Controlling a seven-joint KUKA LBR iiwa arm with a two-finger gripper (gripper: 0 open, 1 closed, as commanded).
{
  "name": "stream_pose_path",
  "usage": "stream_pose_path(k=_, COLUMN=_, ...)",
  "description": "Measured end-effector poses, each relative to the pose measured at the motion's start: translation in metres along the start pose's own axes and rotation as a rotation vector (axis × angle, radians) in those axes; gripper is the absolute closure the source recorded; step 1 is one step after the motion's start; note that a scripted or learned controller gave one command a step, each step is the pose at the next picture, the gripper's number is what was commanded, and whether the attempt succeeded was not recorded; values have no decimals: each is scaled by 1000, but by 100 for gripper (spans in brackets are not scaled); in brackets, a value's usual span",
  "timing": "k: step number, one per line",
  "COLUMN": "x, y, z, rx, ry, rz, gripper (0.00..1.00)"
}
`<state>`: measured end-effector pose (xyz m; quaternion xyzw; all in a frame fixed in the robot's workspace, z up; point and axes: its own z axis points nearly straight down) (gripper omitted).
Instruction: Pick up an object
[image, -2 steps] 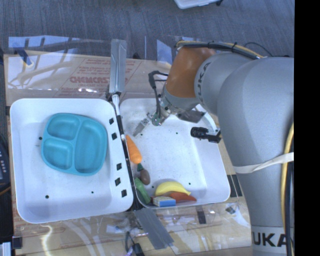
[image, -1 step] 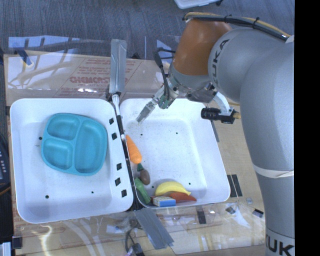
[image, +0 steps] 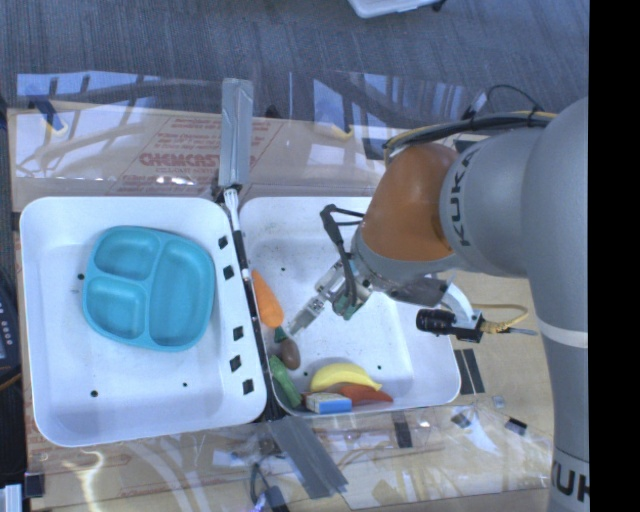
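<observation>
Arm (image: 500, 200): grey with orange band, reaching in from the right over the right bin (image: 420, 370).
Claw (image: 300, 322): slanted down-left, tips low in the right bin just beside the carrot; cannot tell how far apart the fingers stand, and nothing is seen between them.
Carrot (image: 267, 300): orange, lying along the right bin's left wall.
Brown object (image: 288, 353): small, rounded, just below the claw tips.
Green object (image: 284, 384): slim, against the left wall near the bin's front corner.
Banana (image: 345, 376): yellow, at the front of the right bin, just beside a red item (image: 367, 396) and a small white-and-blue block (image: 327, 403).
Left bin (image: 50, 330): holds a blue divided plate (image: 150, 287), well apart from the claw.
Tabletop (image: 120, 150): covered with clear plastic sheeting.
</observation>
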<state>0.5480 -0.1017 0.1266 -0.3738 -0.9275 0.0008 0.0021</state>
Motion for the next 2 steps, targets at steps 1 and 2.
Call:
stream_pose_path(k=1, x=-51, y=36, z=35, rx=-2, ry=-2, rz=70, gripper=0)
stream_pose_path(k=2, x=4, y=50, z=-68, rx=-6, ry=-6, rz=8, gripper=0)
